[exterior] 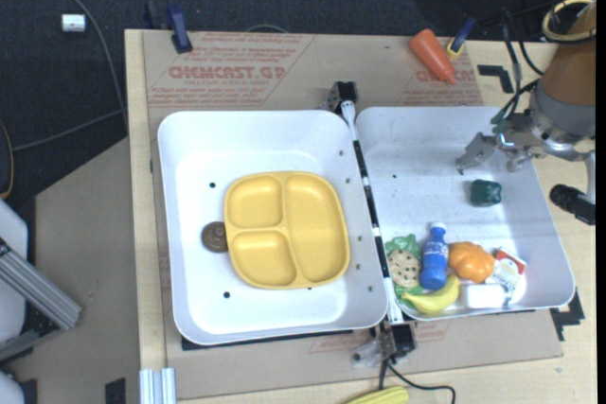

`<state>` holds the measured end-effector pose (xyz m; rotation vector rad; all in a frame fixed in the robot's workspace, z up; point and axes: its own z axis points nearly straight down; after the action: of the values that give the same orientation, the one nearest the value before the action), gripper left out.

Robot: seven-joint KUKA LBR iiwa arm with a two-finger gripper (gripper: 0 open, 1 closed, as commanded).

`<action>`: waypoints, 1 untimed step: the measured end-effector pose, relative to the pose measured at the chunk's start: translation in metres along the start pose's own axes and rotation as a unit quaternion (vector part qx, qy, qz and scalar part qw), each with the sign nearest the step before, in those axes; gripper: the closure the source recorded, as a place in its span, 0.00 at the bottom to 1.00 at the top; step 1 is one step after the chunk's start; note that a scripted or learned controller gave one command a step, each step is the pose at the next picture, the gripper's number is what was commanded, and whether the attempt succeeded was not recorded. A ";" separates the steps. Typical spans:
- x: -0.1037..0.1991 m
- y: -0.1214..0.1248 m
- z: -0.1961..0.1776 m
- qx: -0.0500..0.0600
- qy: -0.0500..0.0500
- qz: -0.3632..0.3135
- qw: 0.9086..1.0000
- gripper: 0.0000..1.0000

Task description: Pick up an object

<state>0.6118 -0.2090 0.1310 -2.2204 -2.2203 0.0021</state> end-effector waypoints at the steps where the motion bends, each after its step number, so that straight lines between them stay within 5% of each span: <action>1: -0.001 -0.025 0.047 0.000 0.001 0.000 1.000 0.00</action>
<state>0.5866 -0.2104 0.0840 -2.2197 -2.2196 0.0013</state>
